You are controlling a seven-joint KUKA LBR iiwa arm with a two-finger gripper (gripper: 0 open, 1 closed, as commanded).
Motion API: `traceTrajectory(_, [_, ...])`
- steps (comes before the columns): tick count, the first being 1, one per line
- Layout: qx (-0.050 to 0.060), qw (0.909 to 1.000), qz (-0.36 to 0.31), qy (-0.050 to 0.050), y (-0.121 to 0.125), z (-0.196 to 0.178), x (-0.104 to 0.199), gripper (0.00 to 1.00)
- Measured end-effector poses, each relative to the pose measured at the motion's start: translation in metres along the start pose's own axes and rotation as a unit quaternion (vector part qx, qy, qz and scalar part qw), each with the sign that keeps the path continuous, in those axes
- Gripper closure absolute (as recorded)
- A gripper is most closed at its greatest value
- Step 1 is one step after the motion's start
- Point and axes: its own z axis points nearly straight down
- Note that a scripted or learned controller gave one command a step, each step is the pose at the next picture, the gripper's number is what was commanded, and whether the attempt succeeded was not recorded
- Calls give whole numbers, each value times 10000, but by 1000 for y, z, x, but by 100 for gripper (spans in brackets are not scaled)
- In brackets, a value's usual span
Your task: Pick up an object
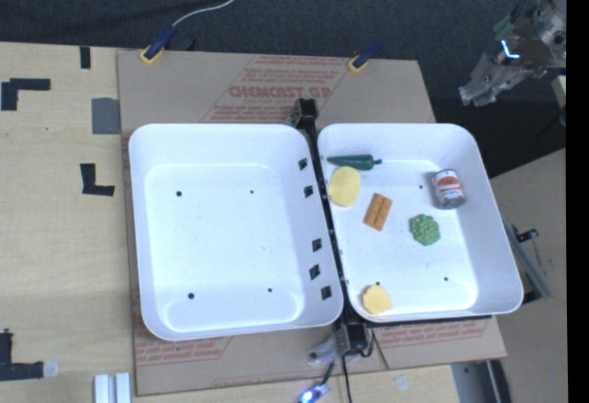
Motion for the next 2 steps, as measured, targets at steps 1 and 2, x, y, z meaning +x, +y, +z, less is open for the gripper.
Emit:
traceTrajectory(1, [146,9999,16,46,-91,80,12,100])
traceTrajectory(2, [181,9998,6,55,-124,213,21,100])
